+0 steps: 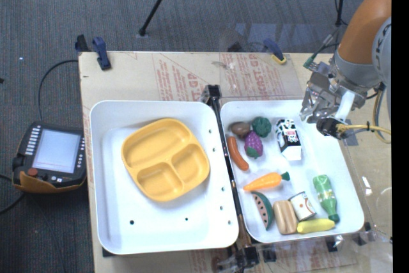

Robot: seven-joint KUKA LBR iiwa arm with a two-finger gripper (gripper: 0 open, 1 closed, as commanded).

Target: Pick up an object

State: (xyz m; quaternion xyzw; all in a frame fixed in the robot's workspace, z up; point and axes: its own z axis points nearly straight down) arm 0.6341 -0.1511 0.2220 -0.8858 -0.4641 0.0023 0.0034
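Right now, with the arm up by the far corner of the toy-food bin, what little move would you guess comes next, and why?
Probably a short shift toward the left and down over the milk carton. The gripper hovers at the right bin's far rim with nothing seen in it, and the carton is the nearest toy, standing a little apart from the grapes, so it looks the easiest to reach.

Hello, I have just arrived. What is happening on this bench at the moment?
A grey robot arm with an orange band reaches in from the right, and its end effector hangs over the upper right edge of the right bin. It holds nothing. That bin carries toy foods, among them a carrot, a milk carton, a green bottle and purple grapes, all lying untouched. The left bin holds a yellow divided plate. No pick has happened yet.
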